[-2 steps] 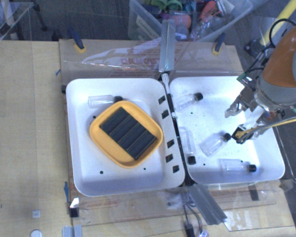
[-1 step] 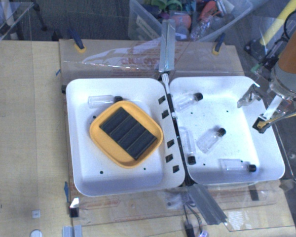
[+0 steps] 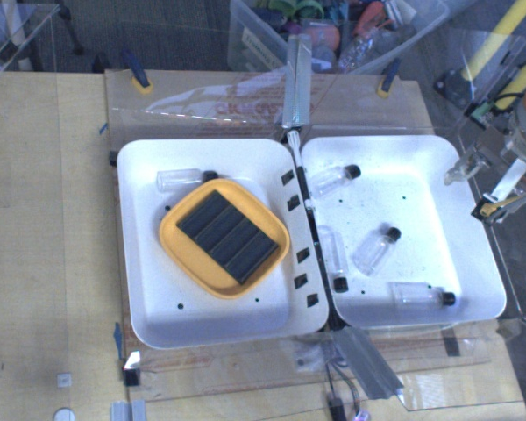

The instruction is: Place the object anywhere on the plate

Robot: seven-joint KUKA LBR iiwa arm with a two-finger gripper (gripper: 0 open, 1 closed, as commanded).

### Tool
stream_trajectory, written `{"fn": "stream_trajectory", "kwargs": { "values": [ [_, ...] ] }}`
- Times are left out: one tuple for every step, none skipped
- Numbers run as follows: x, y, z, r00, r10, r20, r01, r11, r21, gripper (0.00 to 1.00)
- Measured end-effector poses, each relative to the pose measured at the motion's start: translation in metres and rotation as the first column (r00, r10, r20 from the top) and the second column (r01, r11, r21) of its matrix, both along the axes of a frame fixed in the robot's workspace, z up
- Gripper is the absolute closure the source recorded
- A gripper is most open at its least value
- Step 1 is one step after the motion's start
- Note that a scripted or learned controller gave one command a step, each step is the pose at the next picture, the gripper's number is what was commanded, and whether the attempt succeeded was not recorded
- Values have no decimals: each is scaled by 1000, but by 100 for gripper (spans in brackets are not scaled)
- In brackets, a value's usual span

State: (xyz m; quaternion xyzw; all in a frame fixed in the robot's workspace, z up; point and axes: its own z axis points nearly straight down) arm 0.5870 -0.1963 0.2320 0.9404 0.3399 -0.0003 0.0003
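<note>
Presently, vial in the left bin: a clear plastic vial with a black cap (image 3: 180, 179) lies on its side at the back of the shallow white left bin (image 3: 131, 235), cap towards the right, just beside the far rim of the plate (whether it touches the rim is hard to tell).
Plate: a yellow rounded-square plate (image 3: 180, 253) with a dark ribbed centre panel (image 3: 228, 235) sits turned at an angle in the middle of the left bin.
Vials in the right bin: four more clear black-capped vials lie on the floor of the shallow white right bin (image 3: 473, 261).
Back vial (image 3: 331, 179): near the bin's back left corner, cap pointing right.
Middle vial (image 3: 374, 248): at a slant in the centre, cap up and to the right.
Left vial (image 3: 333, 253): along the left wall, cap towards the front.
Front vial (image 3: 416, 294): lying across the front, cap at the right end.
Divide: the bins meet at a seam with a row of small black clips (image 3: 298, 226).
Gripper (image 3: 495, 196): at the right bin's outer edge, well apart from every vial and from the plate; I cannot tell whether it is parted or closed (nothing seen in it).
Surroundings: a pale wooden bench (image 3: 44, 235) bears both bins; a clear plastic tub of coloured oddments (image 3: 333, 7) stands behind them.
</note>
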Motion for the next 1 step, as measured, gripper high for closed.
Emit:
{"fn": "stream_trajectory", "kwargs": {
  "values": [
    [7,-2,10,1000,-8,0,8,1000,0,0]
  ]
}}
